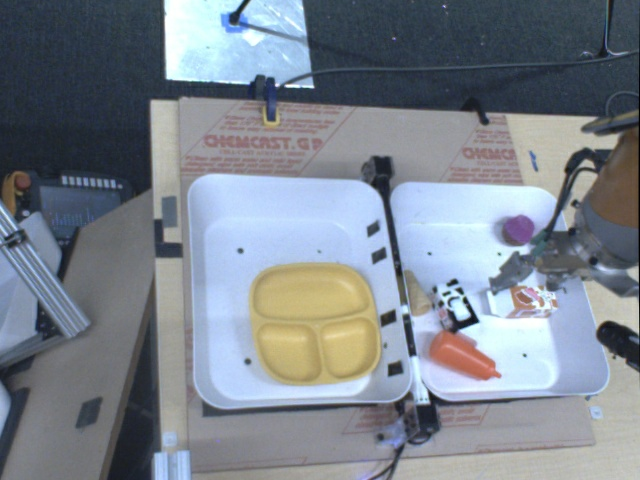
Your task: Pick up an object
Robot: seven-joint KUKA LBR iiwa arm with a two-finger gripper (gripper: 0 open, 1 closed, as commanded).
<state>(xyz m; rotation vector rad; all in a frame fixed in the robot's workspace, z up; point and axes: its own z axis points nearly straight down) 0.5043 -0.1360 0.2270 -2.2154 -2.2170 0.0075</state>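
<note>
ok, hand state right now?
Hand: cannot tell open or closed; it sits over the right bin, just above the orange-and-white packet, with nothing seen gripped.

Dark carpet floor (80, 58), silver foil sheet (238, 28), cardboard-topped bench (330, 133)

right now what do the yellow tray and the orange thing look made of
Yellow tray: seemingly moulded plastic, matte, with smooth rounded compartments and a uniform colour. Orange thing: probably plastic or rubber, carrot-shaped, solid colour with a slight sheen; too small to be sure.
</note>
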